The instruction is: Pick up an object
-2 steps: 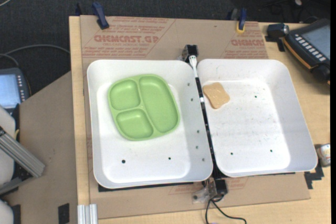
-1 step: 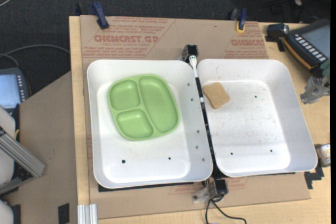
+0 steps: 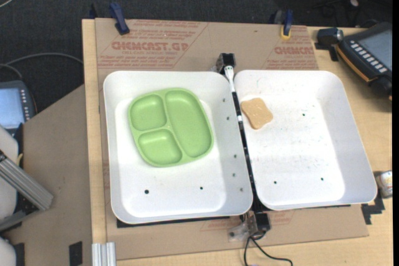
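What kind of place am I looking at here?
Probably a robotics lab test bench: two white bins sit on a board held by clamps, with cables and a handheld controller nearby.

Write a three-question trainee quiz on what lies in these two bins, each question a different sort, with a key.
1. True or false: the green divided plate lies in the left bin.
2. Which bin holds the tan slice? A) left bin B) right bin C) neither
3. Fill in: the green divided plate has ___ compartments.

Key: 1 true. 2 B, near that bin's upper left corner, beside the divide between the bins. 3 three.
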Controlling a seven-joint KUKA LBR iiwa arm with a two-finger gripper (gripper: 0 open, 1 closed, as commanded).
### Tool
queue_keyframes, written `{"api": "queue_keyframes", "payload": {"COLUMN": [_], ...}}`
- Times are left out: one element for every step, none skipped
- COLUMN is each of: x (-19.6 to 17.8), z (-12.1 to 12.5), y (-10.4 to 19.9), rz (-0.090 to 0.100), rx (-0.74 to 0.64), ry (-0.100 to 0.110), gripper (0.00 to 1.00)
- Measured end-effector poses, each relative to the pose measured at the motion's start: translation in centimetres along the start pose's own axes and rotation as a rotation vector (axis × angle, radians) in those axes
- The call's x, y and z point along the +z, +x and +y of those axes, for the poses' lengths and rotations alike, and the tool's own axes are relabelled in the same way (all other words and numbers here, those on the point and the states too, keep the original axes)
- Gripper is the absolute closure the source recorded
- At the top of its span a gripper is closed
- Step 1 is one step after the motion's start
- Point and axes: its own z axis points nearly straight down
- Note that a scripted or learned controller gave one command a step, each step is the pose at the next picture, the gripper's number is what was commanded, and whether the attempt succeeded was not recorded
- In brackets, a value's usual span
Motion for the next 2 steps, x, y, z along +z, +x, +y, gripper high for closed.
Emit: {"api": "queue_keyframes", "payload": {"x": [12.1,17.4], "z": [0.1,-0.5], "y": [0.6,3.7], "rz": [0.007,0.007], "rx": [0.006,0.002], "ry": [0.034,0.030], "gripper": [1.00,1.00]}}
